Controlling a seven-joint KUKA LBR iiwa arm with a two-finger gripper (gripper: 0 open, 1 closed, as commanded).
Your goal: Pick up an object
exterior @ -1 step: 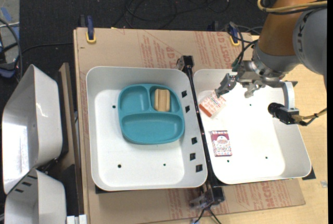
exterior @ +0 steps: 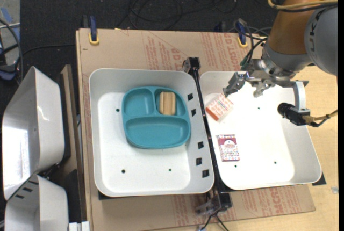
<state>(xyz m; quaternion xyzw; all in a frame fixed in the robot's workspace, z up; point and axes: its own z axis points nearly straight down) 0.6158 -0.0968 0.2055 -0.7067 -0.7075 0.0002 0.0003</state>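
Nearest target: the orange-and-white packet lies tilted in the right bin, near its upper-left corner, just right of the divider between the bins

How it will handle: you can judge it light, thin and probably crinkly; a film wrapper may slip or fold, so take it across its short width, near the middle, pressing down onto the bin floor

Gripper: the gripper hangs just above and right of the packet in the frame, close to it; its fingers look spread apart with nothing between them

Second option: the pink-and-white card packet lies flat lower in the same bin, centre-right of the frame; flat and stiffer by the look, harder for you to get fingers under

Left bin: the left bin holds a teal divided tray, and a tan wooden block sits in its upper-right compartment; rigid and easy to pinch, but well apart from the arm

Progress: nothing lifted yet
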